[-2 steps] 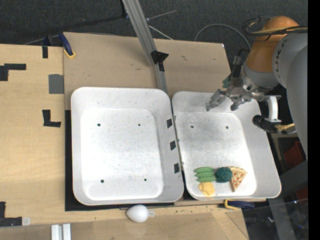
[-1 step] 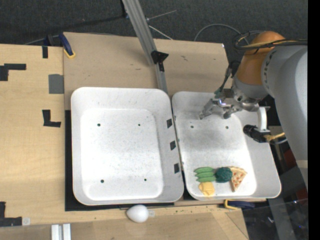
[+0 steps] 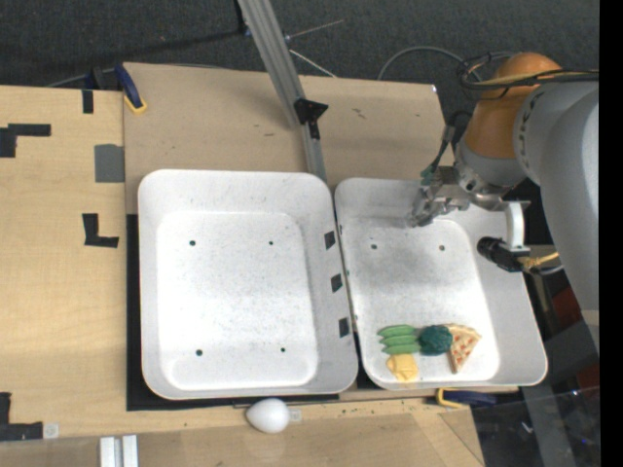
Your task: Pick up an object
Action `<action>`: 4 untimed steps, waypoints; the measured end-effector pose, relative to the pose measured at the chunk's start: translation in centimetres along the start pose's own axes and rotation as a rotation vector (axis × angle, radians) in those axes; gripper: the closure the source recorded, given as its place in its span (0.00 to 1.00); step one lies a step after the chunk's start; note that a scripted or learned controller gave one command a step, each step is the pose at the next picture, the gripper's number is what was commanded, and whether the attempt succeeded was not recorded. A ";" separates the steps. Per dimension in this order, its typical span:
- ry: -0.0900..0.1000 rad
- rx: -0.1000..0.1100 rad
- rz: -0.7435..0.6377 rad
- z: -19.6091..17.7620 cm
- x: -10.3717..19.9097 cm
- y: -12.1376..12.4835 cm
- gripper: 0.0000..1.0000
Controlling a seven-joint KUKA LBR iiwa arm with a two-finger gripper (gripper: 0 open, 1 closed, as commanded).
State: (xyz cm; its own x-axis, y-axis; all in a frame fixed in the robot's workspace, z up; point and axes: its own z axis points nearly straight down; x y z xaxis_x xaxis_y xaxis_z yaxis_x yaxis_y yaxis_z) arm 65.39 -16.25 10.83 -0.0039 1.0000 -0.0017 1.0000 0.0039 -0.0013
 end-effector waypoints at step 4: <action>0.003 0.001 -0.002 -13.4 6.0 0.6 1.00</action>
State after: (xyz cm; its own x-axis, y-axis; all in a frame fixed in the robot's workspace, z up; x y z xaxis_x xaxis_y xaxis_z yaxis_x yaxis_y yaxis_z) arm 65.96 -10.21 24.20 -0.0064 1.0000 0.0017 1.0000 0.0064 -0.0019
